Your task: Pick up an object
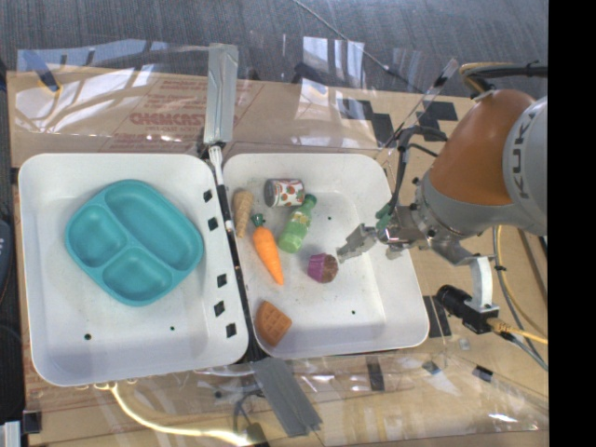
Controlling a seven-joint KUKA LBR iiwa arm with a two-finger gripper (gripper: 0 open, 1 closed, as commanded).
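Toy food [270, 254] lies in right white bin [372, 329] on cardboard-covered bench [140, 110]

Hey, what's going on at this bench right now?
A grey and orange robot arm reaches in from the right over the right bin, which holds toy food. Its hand hangs just right of a purple toy, with nothing between its fingers. Also in that bin are a carrot, a green bottle, a small can, a cone and a waffle piece. The left bin holds a teal divided plate.
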